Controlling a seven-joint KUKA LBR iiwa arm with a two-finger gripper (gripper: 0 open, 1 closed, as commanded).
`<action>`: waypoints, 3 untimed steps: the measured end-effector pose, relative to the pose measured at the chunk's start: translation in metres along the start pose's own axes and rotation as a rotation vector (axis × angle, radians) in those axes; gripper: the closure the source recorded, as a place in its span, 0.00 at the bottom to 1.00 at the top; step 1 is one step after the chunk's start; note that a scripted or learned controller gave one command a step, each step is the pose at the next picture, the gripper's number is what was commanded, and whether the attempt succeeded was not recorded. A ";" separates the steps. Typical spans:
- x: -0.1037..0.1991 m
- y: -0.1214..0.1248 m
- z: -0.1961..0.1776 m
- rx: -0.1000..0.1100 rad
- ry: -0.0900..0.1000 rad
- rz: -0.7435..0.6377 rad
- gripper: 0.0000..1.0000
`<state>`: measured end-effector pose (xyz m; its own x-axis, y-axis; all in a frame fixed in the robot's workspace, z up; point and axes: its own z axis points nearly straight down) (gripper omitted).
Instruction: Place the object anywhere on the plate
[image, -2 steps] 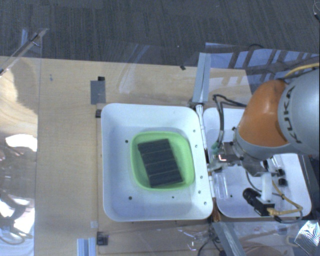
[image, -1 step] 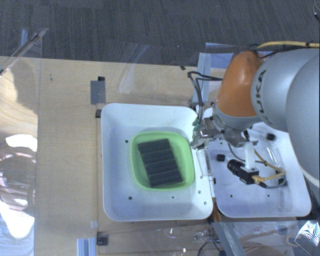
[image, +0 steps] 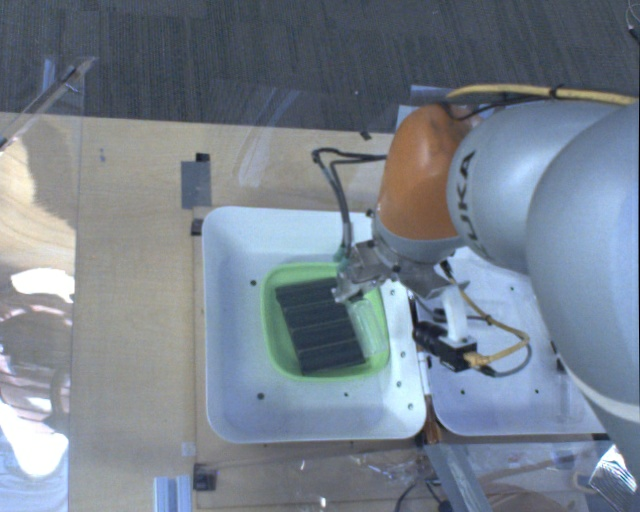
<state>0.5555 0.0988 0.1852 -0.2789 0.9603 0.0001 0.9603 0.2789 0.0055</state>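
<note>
**Arm over a green plate in the left bin**

The arm reaches in from the right. Its gripper hangs at the upper right rim of a green plate in the left bin. A dark ridged object lies flat on the plate (the gripper's grip cannot be made out). The right bin sits alongside.
</note>
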 end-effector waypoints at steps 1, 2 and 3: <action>0.000 0.000 0.000 0.000 0.000 0.000 0.00; -0.050 0.010 0.000 -0.002 -0.002 -0.008 0.00; -0.086 -0.003 -0.046 -0.003 -0.002 0.025 0.00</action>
<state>0.5765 0.0156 0.2316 -0.2550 0.9669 -0.0020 0.9669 0.2550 0.0086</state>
